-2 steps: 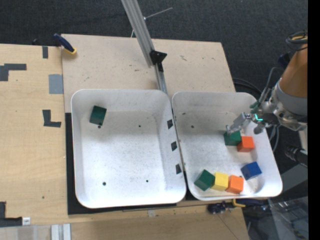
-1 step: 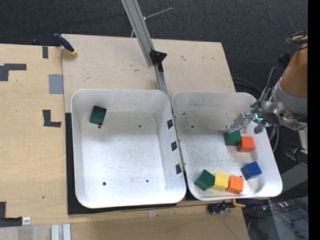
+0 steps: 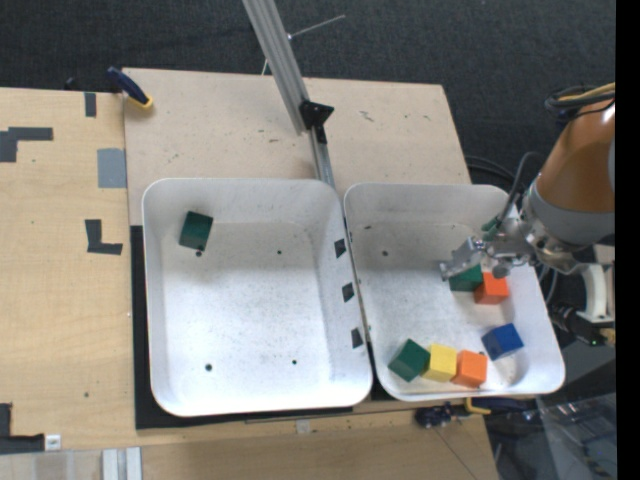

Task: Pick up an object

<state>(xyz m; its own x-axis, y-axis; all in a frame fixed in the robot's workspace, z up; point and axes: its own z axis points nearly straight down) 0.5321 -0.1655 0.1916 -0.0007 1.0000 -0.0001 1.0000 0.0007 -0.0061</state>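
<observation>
Pale wood bench [image 3: 60, 298] on dark carpet [image 3: 120, 18], two white bins. Gripper [image 3: 468, 266] low in right bin [image 3: 420, 208], over a green block [image 3: 465, 281] touching an orange block [image 3: 491, 289]; grip state can't be told. Lone green cube [image 3: 196, 230] in left bin [image 3: 250, 193]

Two white bins [image 3: 250, 193] on bench [image 3: 390, 128]
</observation>
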